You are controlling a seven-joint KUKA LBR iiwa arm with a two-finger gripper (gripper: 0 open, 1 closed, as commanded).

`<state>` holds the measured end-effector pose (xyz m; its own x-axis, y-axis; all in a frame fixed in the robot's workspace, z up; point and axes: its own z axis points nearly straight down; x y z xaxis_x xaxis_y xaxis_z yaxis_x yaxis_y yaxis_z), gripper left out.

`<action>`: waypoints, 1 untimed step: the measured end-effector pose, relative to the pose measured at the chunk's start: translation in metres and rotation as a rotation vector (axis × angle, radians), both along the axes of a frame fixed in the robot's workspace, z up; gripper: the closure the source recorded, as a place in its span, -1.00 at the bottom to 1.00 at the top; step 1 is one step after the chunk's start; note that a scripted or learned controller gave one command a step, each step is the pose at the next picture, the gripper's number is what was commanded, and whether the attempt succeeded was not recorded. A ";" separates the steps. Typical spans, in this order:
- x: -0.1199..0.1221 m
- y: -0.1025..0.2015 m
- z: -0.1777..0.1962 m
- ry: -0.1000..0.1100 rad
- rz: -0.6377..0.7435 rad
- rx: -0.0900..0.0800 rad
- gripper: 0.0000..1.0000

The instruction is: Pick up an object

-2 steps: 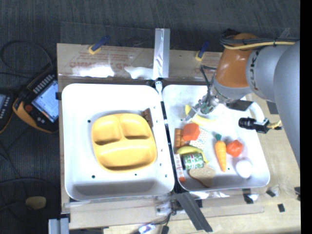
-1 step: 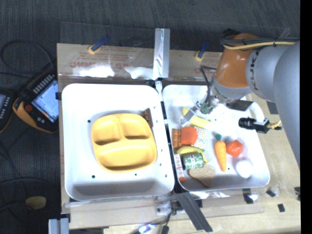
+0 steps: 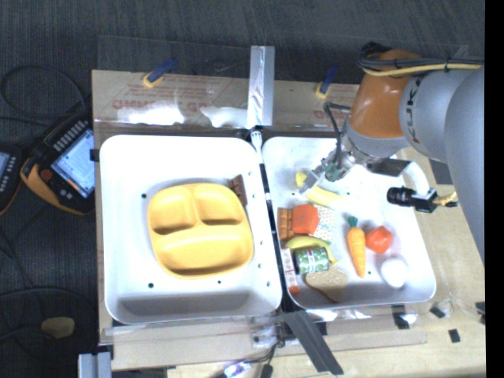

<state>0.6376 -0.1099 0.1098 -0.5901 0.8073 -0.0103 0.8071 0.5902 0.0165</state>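
My gripper (image 3: pixel 329 170) reaches down into the back of the right bin (image 3: pixel 417 290), under the orange wrist band. Its tip is just right of a pale yellow piece (image 3: pixel 309 183) that lies on the bin floor; I cannot tell whether they touch. In front of it lie an orange-red block (image 3: pixel 306 218), a brown bar (image 3: pixel 285 223), a carrot (image 3: pixel 357 247), a red tomato (image 3: pixel 379 239), a white egg (image 3: pixel 393 272), a green can (image 3: pixel 312 259) and a slice of bread (image 3: pixel 326 278).
The left bin (image 3: pixel 118 290) holds a yellow divided tray (image 3: pixel 201 227) with a small brown piece (image 3: pixel 239 187) at its back right corner. A metal divider post (image 3: pixel 261 77) stands behind the bins. A handheld controller (image 3: pixel 67 164) lies left of the bench.
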 end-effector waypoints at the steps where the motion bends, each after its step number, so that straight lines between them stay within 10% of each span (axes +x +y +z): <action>1: 0.031 0.058 0.100 0.018 -0.152 -0.001 1.00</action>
<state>0.6688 -0.0523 0.2102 -0.4615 0.8872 -0.0019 0.8872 0.4615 0.0004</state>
